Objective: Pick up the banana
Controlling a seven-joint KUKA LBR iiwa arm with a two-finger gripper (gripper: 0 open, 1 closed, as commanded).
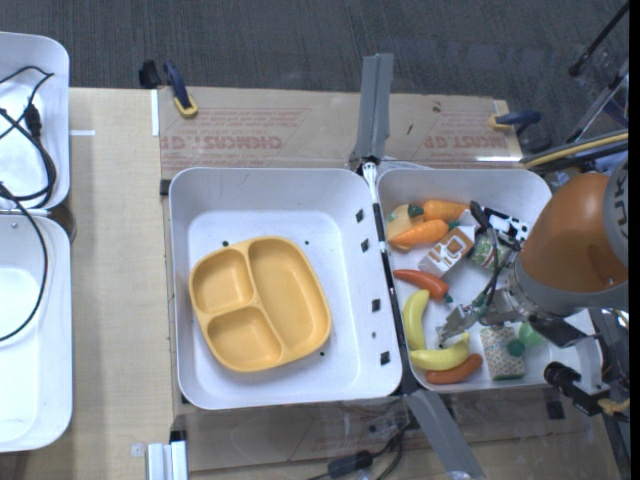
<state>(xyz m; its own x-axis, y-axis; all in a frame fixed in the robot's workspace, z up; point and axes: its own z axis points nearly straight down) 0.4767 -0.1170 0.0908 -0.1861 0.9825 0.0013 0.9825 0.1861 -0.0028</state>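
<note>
The banana (418, 330) is yellow and bent. It lies in the right bin (455, 180) near the front left corner, one arm running along the left wall and the other along the front. My gripper (457, 322) hangs low over the bin just right of the banana's upright arm and above its lower arm. Nothing shows as lifted; the banana rests on the bin floor. The grey arm with its orange band (570, 243) covers the bin's right side.
Around the banana lie a red pepper (421, 281), an orange-red sausage (455, 371), two carrots (420, 230), a small carton (448, 253), a green can (484, 251) and a beige sponge (500, 354). The left bin (200, 198) holds a yellow divided plate (260, 303).
</note>
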